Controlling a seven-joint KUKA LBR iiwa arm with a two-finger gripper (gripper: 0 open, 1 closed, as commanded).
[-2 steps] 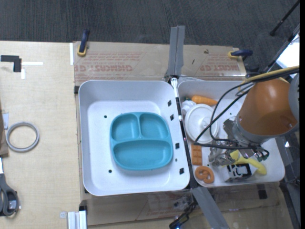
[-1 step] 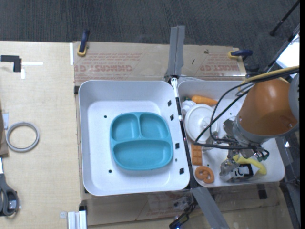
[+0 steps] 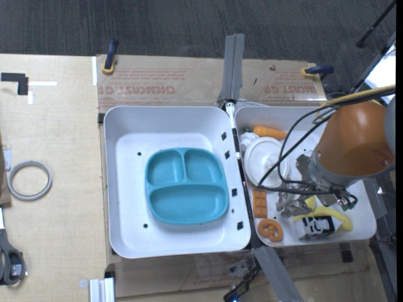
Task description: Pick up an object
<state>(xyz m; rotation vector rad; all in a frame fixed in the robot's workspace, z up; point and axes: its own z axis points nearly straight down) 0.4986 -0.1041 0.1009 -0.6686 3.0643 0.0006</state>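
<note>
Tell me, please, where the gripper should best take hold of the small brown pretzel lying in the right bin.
The small brown pretzel lies flat near the right bin's front left corner. Probably come straight down from above and pinch across its outer loop, fingers aligned away from the bin wall, since its flat pose offers no raised part.
</note>
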